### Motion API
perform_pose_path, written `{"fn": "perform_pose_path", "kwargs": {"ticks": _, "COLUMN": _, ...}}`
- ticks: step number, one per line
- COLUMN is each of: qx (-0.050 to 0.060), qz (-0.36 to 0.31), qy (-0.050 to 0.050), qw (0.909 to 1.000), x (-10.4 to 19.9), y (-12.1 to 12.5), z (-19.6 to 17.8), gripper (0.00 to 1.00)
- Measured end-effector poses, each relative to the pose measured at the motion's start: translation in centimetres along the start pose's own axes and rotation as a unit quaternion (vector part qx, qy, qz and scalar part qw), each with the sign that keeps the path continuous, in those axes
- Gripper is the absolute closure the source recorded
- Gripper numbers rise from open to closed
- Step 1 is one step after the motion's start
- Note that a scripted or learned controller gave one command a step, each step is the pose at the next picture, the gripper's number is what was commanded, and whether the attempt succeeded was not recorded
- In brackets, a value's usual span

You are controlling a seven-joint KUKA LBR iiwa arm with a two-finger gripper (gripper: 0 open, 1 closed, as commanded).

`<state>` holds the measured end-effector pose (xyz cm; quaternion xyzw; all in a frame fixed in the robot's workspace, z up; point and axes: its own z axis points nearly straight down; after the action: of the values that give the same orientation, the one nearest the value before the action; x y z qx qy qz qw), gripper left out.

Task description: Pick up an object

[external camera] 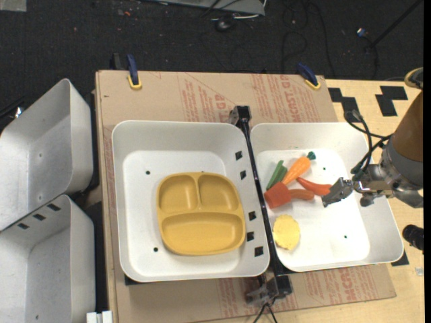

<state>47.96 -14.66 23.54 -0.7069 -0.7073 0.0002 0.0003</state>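
Observation:
The right bin (350, 247) holds an orange carrot (297, 166) with a green top (276, 174), a red pepper-shaped piece (277, 195) with a long red-orange stem (312, 184), and a yellow round slice (286, 232). My gripper (336, 192) hangs low over the right bin, just to the right of the red stem's tip. Its dark fingers point left toward the toys. I see nothing held between them.
A yellow divided plate (200, 213) lies in the left bin (135, 247). A black divider (254, 194) runs between the two bins. Two spare white bins (40, 153) stand off the bench at the left. The arm's cables hang at the right bin's far right rim.

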Motion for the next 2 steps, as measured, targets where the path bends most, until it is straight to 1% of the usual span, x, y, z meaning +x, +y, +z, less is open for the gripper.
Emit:
{"fn": "perform_pose_path", "kwargs": {"ticks": 1, "qx": 0.003, "qz": 0.0, "qy": 0.001, "qw": 1.0, "x": 0.9, "y": 0.6, "z": 5.5, "gripper": 0.0}}
{"fn": "perform_pose_path", "kwargs": {"ticks": 2, "qx": 0.002, "qz": 0.001, "qy": 0.001, "qw": 1.0, "x": 1.3, "y": 1.2, "z": 10.2, "gripper": 0.0}}
